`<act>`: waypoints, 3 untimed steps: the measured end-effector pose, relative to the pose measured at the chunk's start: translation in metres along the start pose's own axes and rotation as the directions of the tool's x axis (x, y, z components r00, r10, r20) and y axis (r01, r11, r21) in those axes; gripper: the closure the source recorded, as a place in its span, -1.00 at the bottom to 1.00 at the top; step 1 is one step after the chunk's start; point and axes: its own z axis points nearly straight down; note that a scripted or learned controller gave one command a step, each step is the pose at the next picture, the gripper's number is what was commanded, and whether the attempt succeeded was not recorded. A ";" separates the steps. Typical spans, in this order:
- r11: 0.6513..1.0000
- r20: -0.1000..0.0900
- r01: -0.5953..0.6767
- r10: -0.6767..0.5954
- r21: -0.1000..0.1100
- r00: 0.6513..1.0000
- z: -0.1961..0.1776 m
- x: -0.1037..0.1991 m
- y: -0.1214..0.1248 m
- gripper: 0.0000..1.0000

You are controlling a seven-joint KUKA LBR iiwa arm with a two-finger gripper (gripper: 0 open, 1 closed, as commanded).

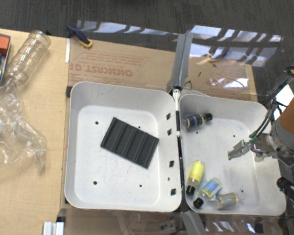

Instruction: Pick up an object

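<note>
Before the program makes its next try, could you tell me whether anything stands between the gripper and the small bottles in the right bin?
Nothing visible does. The gripper hangs over bare white floor of the right bin. The yellow bottle, blue bottle and clear bottle lie below it, the dark bottle above it, with open floor between.

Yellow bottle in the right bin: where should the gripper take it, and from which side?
Grip the yellow bottle across its yellow body, coming straight down. It lies flat with its dark cap toward the near rim, its long sides bare. Close across the width; the blue bottle lies close on its right, so stay above mid-body.
</note>
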 end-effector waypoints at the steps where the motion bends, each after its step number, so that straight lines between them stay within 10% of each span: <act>1: 0.999 -0.002 0.042 -0.042 0.003 0.999 0.040 0.025 -0.054 -1.00; 2: 0.999 -0.002 0.039 -0.039 0.003 0.999 0.032 0.024 -0.054 1.00; 3: 0.999 -0.002 0.037 -0.037 0.004 0.999 0.024 0.023 -0.054 1.00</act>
